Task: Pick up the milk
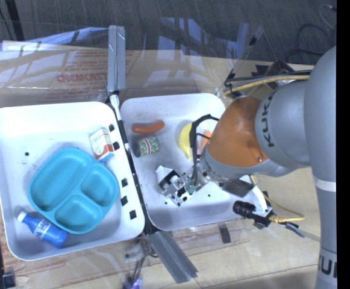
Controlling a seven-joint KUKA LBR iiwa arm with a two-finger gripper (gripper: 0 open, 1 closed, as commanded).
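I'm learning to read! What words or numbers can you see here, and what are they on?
"KU": dark letters on the grey arm, the rest turned out of sight.
Red print on the board behind the bins: too faded to read.
Milk carton label: too small to read.
Can label: too blurred to read.
Blue bottle label: too small to read.

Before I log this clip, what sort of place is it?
Probably a robot lab's bin-picking bench: two white bins, left bin and right bin, sit side by side; a grey and orange arm reaches in; toy groceries like a sausage lie inside.
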